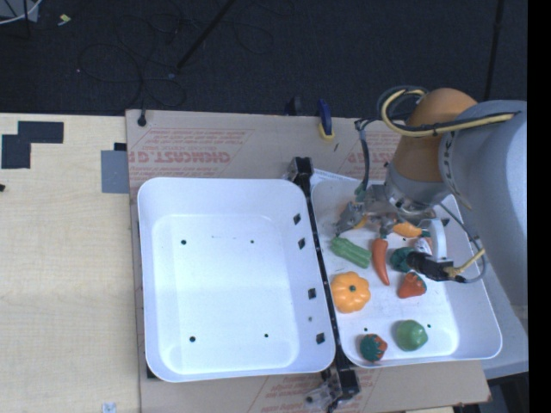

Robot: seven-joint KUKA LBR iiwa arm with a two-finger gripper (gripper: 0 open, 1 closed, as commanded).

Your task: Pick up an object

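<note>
Two bins: left bin (164, 231), right bin (469, 338), touching.
Right bin contents: orange pumpkin (350, 292), green pepper (350, 251), red chilli (380, 260), green ball (411, 335), strawberry (372, 348).
Gripper (392, 222): over right bin's far end; claw state impossible to tell.
Writing: mirrored red print on cardboard (185, 156), unreadable.

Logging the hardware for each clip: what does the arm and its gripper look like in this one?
The arm is bulky, rounded and light grey, with an orange band above the wrist. A yellow-and-black cable loops beside that band, and thinner dark cables trail along the wrist. The gripper is a small dark and metallic assembly, too cluttered to make out finer detail.
</note>
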